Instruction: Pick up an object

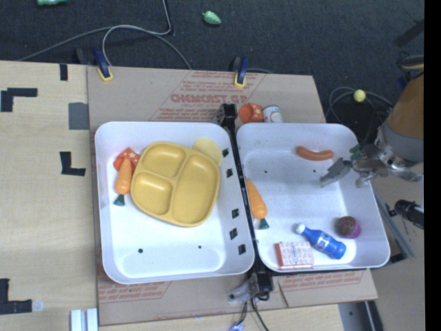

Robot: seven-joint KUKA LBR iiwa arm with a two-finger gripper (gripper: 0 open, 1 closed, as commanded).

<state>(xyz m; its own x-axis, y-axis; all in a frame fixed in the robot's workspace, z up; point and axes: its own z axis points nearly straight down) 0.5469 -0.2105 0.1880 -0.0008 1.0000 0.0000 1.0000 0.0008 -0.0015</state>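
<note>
The right bin (275,140) holds a sausage (315,153) near its back, an orange carrot (255,200) by its left wall, a blue bottle (322,241), a dark purple ball (347,226) and a red-and-white box (294,254) along the front. My gripper (348,174) hangs over the right side of this bin, just in front and to the right of the sausage. Its fingers are spread, one fingertip (331,175) pointing left, and nothing sits between them.
The left bin (165,264) carries a yellow divided plate (175,183), a small carrot (123,178), a red piece (127,158) and a pale yellow item (207,148). Behind the bins lie an orange toy (249,112) and a small can (272,114). Cables trail at the back.
</note>
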